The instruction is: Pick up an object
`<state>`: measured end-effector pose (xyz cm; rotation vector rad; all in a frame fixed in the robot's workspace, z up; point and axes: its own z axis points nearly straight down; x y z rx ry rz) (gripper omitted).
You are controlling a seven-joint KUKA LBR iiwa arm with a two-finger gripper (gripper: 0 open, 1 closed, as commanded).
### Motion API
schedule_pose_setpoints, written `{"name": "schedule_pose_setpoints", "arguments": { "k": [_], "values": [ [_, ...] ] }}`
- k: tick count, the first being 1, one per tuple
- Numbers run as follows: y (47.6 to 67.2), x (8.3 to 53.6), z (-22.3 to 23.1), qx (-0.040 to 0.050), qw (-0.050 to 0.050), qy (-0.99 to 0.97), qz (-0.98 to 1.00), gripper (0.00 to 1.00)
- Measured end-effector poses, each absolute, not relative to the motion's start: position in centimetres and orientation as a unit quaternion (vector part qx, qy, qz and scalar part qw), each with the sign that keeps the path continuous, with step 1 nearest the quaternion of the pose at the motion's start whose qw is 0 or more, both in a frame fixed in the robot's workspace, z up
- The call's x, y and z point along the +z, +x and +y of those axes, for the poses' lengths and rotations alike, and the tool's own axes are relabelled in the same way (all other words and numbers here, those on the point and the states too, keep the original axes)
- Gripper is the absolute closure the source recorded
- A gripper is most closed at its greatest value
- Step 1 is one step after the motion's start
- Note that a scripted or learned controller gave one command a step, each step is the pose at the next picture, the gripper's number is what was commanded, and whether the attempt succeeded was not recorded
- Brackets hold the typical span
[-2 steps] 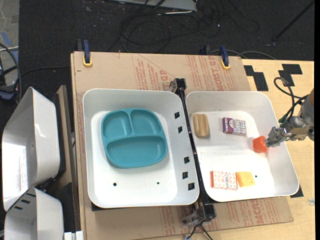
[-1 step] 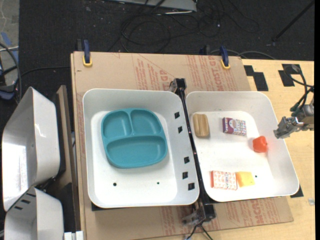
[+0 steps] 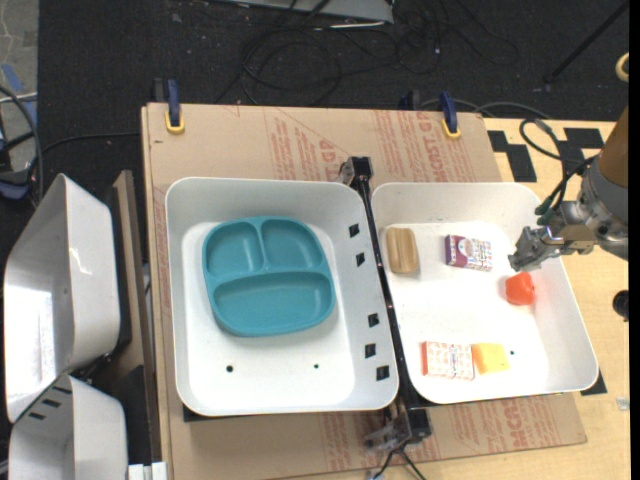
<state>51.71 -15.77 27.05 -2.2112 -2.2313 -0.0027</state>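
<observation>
The grey robot arm point(image 3: 608, 183) reaches in from the right over the right-hand shallow white bin point(image 3: 560, 368), its two-finger gripper point(image 3: 527, 256) poised at the bin's right edge, about midway along it. Whether the gripper is spread or closed cannot be told from this slanted view; nothing is visibly held in it. Just below the gripper tip, and very near it, a small round orange-red object point(image 3: 519, 288) lies on the bin floor close to the right wall; whether the two touch cannot be made out.

Toward the bin's far side, a small purple-and-white carton point(image 3: 468, 252) lies near the middle, with a tan oblong block point(image 3: 402, 249) to its left, close to the bin's left wall. Near the front edge, a flat white-and-orange printed packet point(image 3: 446, 359) lies touching a yellow square piece point(image 3: 489, 358). The bin's centre is bare white floor, leaving open room between the orange-red object and the other items.

The left-hand shallow white bin point(image 3: 190, 268) holds a teal plastic divided plate point(image 3: 268, 275), set toward its far left, with bare floor along the front edge. Both bins sit side by side on a brown cardboard-covered bench point(image 3: 300, 138).
</observation>
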Motion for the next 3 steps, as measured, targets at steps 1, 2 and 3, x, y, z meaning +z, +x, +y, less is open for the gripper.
{"name": "schedule_pose_setpoints", "arguments": {
  "k": [1, 2, 3],
  "values": [
    [53.1, 27.4, -10.5, -0.0007, 0.0, -0.704, -0.71, 1.0],
    [53.4, 25.7, -5.1, -0.0001, 0.001, -0.704, -0.71, 1.0],
    [53.6, 25.9, 0.3, -0.0005, 0.0, -0.704, -0.71, 1.0]
  ]
}}
